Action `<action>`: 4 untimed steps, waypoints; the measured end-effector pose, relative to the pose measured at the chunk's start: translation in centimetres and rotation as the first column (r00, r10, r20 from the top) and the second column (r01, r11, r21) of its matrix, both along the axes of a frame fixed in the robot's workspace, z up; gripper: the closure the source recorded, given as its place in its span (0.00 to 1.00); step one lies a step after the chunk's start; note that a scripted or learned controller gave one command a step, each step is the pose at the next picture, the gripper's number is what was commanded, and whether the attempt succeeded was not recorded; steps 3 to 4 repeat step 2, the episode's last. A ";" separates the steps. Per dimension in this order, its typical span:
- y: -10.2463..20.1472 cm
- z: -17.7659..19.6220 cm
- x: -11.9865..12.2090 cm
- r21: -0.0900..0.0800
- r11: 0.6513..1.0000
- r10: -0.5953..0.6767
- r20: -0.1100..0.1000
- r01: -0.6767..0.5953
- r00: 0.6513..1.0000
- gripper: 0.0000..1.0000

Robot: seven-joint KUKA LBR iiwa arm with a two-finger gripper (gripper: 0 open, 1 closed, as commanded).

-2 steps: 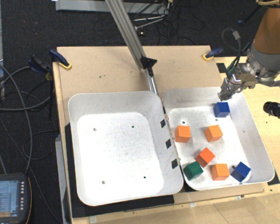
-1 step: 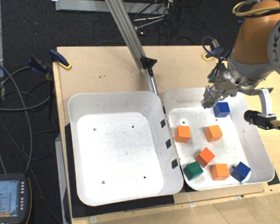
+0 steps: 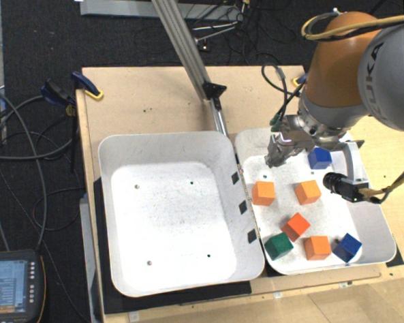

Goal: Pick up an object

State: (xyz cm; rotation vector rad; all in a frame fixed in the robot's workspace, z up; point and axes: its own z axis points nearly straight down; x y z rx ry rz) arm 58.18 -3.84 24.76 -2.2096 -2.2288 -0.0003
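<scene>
bench: wooden top on a dark floor, cables trailing at the left, two shallow white bins side by side.
left bin [image 3: 120,155]: holds no blocks that i can see.
right bin [image 3: 381,245]: holds all the blocks; it sits touching the left bin along its near-left edge.
blocks: orange cube [image 3: 263,192] toward the left of the bin, a second orange cube [image 3: 307,192] right of it, red-orange cube [image 3: 297,224] nearer, green cube [image 3: 279,245] at the near-left corner, orange cube near the front [image 3: 317,247], dark blue cube [image 3: 346,247] at the near-right, blue cube [image 3: 319,158] at the far side.
gripper [image 3: 275,156]: hovers over the far-left part of the right bin, nothing seen between its fingers; whether they are spread or closed i cannot tell.
likely target: a judgement only, the left orange cube lies just near of the gripper and stands apart from its neighbours.
doing it well: centre over one cube, align the fingers with its flat faces, descend straight, avoid the bin wall and the blue cube beside the wrist.
</scene>
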 end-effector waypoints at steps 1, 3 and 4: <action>5.0 0.4 -0.4 0.000 1.000 0.000 0.002 0.000 1.000 1.00; 10.8 0.5 -1.4 0.000 1.000 0.001 0.001 -0.001 1.000 1.00; 10.8 0.5 -1.4 0.000 1.000 0.001 0.001 -0.001 1.000 1.00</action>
